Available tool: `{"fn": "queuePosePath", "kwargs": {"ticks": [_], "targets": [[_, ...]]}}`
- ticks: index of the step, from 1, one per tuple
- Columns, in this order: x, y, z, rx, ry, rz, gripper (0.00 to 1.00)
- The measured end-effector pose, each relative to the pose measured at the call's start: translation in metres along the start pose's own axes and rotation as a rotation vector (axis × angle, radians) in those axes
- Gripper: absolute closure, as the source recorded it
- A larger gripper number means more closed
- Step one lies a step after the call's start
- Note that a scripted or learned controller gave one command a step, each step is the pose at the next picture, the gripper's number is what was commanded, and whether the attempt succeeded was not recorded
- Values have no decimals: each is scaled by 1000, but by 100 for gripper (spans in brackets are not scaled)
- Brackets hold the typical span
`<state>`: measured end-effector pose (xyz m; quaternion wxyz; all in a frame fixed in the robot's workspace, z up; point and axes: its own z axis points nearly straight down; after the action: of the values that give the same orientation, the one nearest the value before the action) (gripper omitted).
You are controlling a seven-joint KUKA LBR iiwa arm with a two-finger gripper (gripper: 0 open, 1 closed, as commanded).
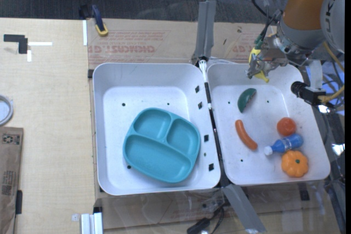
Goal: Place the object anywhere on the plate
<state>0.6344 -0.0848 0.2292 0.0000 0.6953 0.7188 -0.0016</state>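
The tool (258, 71) hangs over the far rim of the right bin (230, 172), just beyond the green piece (246, 98), a position that suggests it is lining up a pick from this bin; whether its fingers are apart or together cannot be determined, and nothing is seen clamped between them. The right bin serves as the supply container: nearer than the green piece lie a sausage (246, 135), a red ball (286, 126), a blue bottle (284, 144) and an orange pumpkin (294, 164). The left bin (109, 85) holds the teal plate (161, 144), well apart from the green piece and with its three compartments bare, so the placement is judged not yet done.
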Motion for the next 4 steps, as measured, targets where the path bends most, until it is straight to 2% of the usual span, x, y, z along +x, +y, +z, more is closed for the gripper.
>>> {"fn": "queuePosePath", "kwargs": {"ticks": [1,2,3,4], "targets": [[92,-44,39,5,1,429,100],[138,-111,39,3,1,334,100],[195,-132,15,2,0,296,100],[194,-132,15,1,0,297,0]]}}
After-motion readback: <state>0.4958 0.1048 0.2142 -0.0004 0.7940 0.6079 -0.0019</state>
